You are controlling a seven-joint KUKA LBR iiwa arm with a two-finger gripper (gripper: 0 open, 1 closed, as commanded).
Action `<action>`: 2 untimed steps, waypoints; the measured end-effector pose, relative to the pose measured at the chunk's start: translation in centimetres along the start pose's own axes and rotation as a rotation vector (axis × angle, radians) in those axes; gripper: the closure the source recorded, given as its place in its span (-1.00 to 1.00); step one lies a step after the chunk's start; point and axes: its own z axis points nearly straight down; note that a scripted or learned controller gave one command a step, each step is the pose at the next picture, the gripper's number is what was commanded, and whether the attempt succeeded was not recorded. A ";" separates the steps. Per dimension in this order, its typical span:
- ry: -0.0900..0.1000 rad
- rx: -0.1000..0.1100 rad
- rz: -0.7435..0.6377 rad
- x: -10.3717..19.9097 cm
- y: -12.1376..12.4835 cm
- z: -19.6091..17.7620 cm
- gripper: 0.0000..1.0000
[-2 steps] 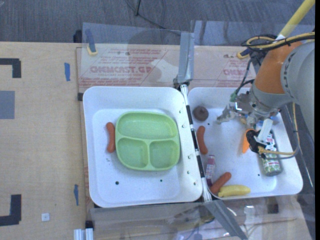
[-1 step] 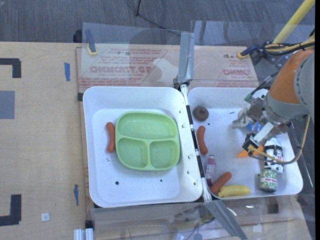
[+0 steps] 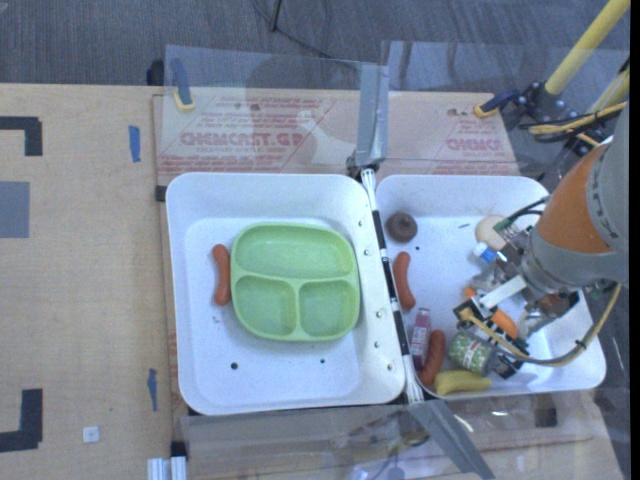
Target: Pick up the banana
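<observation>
The banana [image 3: 462,382] is small and yellow and lies flat against the front wall of the right bin [image 3: 440,203], near its middle. My gripper [image 3: 492,320] hangs over the right part of that bin, above and slightly right of the banana, and I see nothing held in it. Close beneath it sit a green can [image 3: 466,352] and a small orange piece [image 3: 506,322]. The can stands just behind the banana.
In the right bin I also see a brown round thing [image 3: 402,226], two sausages [image 3: 403,280] [image 3: 434,356], a red-pink tube [image 3: 420,328], a pale lump [image 3: 490,230] and a blue bit [image 3: 487,255]. The left bin [image 3: 190,368] holds a green divided plate [image 3: 295,280] and another sausage [image 3: 221,273].
</observation>
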 end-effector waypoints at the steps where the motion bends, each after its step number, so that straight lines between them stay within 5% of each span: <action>1: -0.007 -0.001 0.217 5.2 4.6 -19.2 -1.00; 2: -0.008 0.002 0.372 6.3 -1.6 -3.1 -1.00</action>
